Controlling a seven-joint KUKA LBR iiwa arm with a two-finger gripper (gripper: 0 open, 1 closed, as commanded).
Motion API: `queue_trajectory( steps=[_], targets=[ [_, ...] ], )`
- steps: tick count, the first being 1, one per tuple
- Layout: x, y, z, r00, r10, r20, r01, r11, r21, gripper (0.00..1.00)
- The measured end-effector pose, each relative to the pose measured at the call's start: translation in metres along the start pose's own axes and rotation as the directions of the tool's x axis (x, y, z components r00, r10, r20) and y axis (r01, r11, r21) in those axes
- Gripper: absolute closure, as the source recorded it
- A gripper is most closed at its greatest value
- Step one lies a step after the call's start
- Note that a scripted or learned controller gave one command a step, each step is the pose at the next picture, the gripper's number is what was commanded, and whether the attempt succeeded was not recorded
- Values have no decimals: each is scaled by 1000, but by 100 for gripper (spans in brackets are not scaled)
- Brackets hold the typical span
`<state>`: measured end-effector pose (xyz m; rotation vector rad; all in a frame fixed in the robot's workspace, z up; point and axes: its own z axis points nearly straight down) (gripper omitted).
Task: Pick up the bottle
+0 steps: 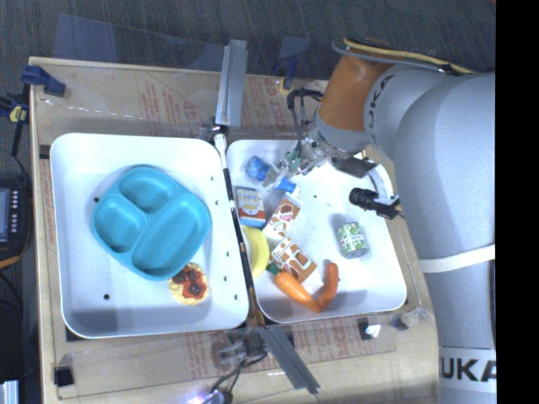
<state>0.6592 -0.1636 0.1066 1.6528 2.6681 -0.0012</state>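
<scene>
The bottle [263, 173] looks like a small clear-and-blue item lying in the back left part of the right bin [383, 289]. My gripper [292, 162] hangs low over that corner, just to the right of the bottle and very close to it. Whether it touches the bottle is unclear. The orange wrist band [347, 95] and grey arm reach in from the right above the bin's back edge.
The right bin also holds two small cartons [248, 205] [285, 215], a banana [258, 251], another carton [292, 260], a carrot [296, 289], a sausage [330, 280] and a green can [351, 238]. The left bin [76, 310] holds a blue divided plate [152, 219] and a pizza toy [189, 284].
</scene>
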Motion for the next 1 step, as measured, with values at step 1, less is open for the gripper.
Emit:
queue_trajectory(
  steps=[1],
  targets=[
    [93, 44, -155, 999, -32, -3, 32, 999, 0, 100]
  ],
)
